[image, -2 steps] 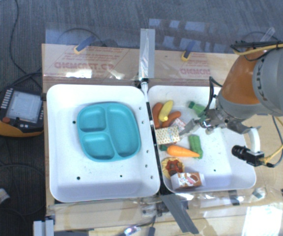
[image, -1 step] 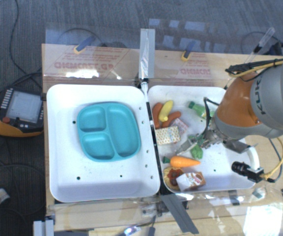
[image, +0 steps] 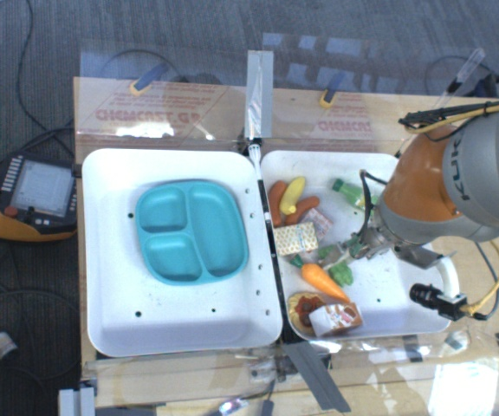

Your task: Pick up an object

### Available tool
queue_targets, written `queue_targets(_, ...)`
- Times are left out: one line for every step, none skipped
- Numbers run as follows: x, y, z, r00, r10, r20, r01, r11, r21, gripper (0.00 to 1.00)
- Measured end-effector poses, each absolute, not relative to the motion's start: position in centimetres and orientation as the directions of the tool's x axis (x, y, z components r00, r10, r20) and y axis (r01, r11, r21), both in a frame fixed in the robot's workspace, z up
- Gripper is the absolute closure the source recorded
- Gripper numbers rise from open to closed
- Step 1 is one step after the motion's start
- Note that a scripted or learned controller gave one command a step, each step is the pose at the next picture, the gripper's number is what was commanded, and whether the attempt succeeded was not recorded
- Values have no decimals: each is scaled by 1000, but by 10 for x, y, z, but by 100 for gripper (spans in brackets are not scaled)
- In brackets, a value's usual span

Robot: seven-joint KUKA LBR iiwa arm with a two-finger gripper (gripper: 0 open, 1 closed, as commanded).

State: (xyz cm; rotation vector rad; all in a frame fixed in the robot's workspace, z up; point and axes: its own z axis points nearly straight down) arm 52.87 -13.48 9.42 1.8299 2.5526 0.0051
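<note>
No legible text anywhere.

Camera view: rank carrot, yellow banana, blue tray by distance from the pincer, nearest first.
1. Carrot, right bin, just left of and below the pincer.
2. Yellow banana, right bin's top-left area.
3. Blue tray, in the left bin, farthest.

1. Two bins are sitting side by side on the bench.
2. A tray [image: 191,231] with three parts is lying in the middle of the left bin [image: 111,310].
3. The right bin [image: 388,315] is holding a pile of toy food near its left wall.
4. A banana [image: 294,194] is lying at the back, a carrot [image: 324,281] nearer the front.
5. The arm [image: 444,185] is reaching in over the right side.
</note>
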Motion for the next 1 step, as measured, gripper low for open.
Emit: queue_targets(579, -51, 232, -462, 887, -2, 887, 462, -1, 100)
